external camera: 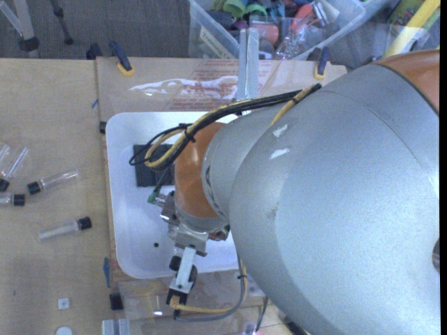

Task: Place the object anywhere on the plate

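Because the grey arm (328, 208) looms over most of the white bin (120, 187), the gripper (186, 243) below the orange-banded wrist (190, 183) is largely covered, and I cannot tell whether it is spread or closed. A flat black object (145, 173) lies in the bin just beside the wrist, up and to the left. It is partly hidden under a yellow cable (162, 153) and the arm.
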You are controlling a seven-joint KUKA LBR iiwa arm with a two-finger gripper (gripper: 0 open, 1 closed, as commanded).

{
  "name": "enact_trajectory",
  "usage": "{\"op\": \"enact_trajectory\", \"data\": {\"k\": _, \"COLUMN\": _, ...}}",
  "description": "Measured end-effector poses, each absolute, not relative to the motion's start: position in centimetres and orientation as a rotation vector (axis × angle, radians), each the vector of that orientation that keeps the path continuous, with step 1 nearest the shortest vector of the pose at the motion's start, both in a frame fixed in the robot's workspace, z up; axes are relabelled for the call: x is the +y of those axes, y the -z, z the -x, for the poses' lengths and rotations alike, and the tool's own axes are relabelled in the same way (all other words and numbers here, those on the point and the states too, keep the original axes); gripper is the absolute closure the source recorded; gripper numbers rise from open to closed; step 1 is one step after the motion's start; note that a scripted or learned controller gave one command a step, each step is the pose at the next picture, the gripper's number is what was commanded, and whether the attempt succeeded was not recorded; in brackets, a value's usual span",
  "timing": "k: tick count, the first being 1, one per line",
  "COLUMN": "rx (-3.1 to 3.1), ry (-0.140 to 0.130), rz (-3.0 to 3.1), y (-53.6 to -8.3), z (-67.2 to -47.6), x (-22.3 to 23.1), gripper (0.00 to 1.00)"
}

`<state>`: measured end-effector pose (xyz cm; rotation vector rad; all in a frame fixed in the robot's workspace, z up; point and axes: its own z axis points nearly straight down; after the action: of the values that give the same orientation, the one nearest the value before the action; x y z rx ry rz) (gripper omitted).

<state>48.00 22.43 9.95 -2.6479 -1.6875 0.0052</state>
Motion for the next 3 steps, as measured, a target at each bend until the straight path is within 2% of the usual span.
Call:
{"op": "enact_trajectory", "data": {"k": 1, "rx": -1.821, "ry": -0.005, "rz": 2.559, "y": -18.2, "z": -47.9, "x": 16.4, "gripper": 1.00}}
{"op": "enact_trajectory", "data": {"k": 2, "rx": -1.404, "ry": -0.005, "rz": 2.810, "y": -29.3, "z": -52.2, "x": 18.2, "gripper": 1.00}}
{"op": "enact_trajectory", "data": {"k": 3, "rx": -0.652, "ry": -0.002, "rz": 3.074, "y": -23.3, "z": -48.9, "x": 21.9, "gripper": 1.00}}
